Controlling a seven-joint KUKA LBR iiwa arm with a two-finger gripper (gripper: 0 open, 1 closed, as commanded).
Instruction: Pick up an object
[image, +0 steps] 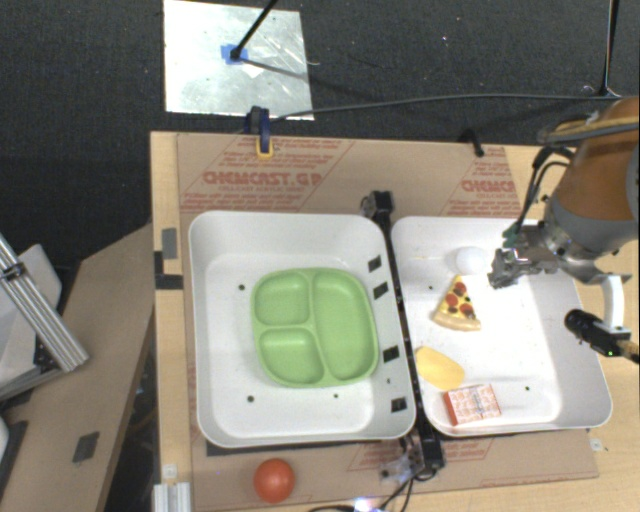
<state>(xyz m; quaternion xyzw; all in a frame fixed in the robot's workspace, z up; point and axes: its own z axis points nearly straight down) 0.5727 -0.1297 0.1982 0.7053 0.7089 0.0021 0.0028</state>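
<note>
The arm (600, 190) is cut off by the frame's right edge, so only its wrist end shows. The tool (503, 268) beside the white egg (468, 261) is too small and dark to tell how its fingers stand. The egg blends into the right bin (580, 400), its outline faint. The print on the red-and-white packet (472, 403), below the egg, is too small to read. The cables (385, 490) at the counter's (170, 400) front edge run out of frame at the bottom.
</note>
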